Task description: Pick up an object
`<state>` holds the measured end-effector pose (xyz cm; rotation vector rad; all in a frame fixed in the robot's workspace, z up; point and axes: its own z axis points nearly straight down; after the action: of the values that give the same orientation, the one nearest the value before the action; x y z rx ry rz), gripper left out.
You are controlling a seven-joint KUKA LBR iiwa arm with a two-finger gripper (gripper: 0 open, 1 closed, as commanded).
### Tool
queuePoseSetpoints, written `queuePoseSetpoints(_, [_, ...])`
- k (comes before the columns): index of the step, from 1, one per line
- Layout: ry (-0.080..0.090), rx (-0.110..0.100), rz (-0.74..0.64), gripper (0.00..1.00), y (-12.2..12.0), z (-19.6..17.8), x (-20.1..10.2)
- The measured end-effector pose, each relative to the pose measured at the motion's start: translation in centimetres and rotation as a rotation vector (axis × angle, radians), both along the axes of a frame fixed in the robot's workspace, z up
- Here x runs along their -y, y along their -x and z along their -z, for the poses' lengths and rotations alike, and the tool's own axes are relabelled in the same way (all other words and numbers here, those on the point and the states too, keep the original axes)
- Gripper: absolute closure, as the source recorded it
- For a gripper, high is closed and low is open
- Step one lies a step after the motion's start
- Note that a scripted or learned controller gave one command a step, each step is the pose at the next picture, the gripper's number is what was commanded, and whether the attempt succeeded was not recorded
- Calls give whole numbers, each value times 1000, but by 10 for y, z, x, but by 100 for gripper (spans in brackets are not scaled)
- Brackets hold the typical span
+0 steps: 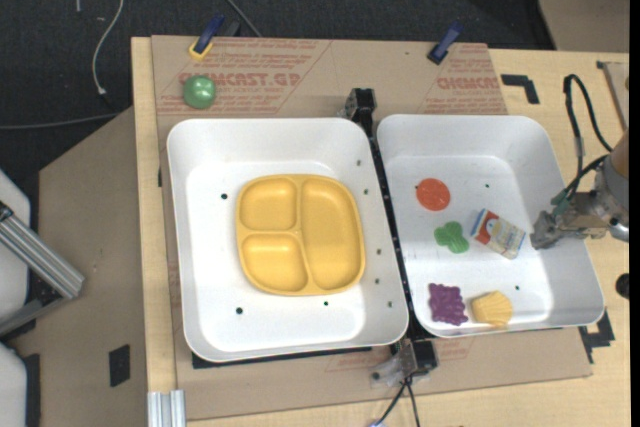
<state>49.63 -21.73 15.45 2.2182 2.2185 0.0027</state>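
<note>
1. My gripper sits low at the right bin's right edge, about midway along that edge. Open or shut: cannot tell, the tip is too small and dark against the rim.
2. The arm runs off to the right behind the gripper, with a black cable looping above it.
3. Nearest object: packet, red, white and blue, lying tilted just beside the gripper on its left. Whether they touch, cannot tell.
4. Green piece lies just left of the packet, near the bin's middle.
5. Orange disc lies flat, toward the far edge from the green piece, close to the bin's left edge.
6. Yellow piece and purple piece lie side by side along the bin's near edge, purple on the left; they are close or touching.
7. Left bin holds a yellow plate with three compartments, set near the bin's centre.
8. Beyond the bins, on the board: green ball near the far left corner.
9. Two blue clamps grip the board's far edge, one above the ball, one beyond the right bin.
</note>
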Motion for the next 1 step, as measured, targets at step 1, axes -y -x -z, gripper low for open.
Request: queuePoseSetpoints(1, [1,2,-1,100,-1,-54,0])
